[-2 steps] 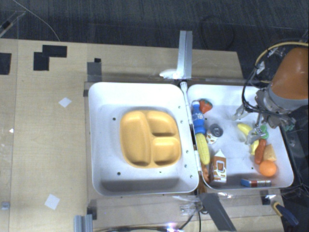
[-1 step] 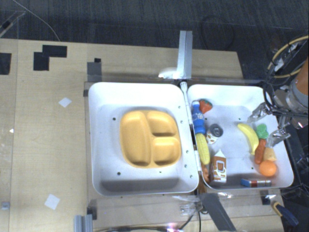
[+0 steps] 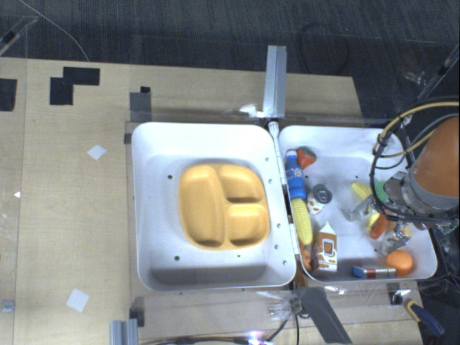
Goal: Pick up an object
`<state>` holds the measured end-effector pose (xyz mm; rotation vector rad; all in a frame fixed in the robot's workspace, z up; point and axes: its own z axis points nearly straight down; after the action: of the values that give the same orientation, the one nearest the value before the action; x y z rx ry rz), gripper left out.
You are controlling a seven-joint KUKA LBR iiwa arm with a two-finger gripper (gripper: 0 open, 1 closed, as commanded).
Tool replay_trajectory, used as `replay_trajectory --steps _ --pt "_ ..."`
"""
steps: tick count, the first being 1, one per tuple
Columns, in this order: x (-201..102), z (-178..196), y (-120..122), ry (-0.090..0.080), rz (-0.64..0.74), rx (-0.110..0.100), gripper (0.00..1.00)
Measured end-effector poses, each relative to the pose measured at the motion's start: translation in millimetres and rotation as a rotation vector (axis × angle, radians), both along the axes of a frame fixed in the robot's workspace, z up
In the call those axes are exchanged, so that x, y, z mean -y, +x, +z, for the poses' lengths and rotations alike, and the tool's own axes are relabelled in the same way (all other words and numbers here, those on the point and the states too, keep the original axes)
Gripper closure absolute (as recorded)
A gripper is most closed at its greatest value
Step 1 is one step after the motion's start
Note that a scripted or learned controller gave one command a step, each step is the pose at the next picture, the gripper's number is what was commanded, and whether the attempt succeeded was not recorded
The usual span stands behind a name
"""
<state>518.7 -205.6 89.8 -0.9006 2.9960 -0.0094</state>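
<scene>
We look down on a wooden bench [image 3: 65,214] carrying two white bins. The left bin [image 3: 151,192] holds a yellow divided tray [image 3: 221,205] at its centre. The right bin [image 3: 338,146] is cluttered. Along its left wall lie a blue bottle [image 3: 294,177] and a corn cob [image 3: 302,220], both with long axes running from the far edge to the near edge. Near the front edge stands a small carton [image 3: 327,249], beside a marker [image 3: 374,271] lying left to right. An orange ball [image 3: 400,261] sits in the front right corner. The gripper [image 3: 392,228] hangs over the bin's right side; we cannot tell its opening.
</scene>
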Motion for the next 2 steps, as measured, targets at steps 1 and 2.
replay_trajectory --steps 1,2 --pt "-36.4 -0.5 50.3 0.007 -0.402 0.003 0.00" --pt "-37.3 0.4 -8.7 0.007 -0.487 0.006 0.00"
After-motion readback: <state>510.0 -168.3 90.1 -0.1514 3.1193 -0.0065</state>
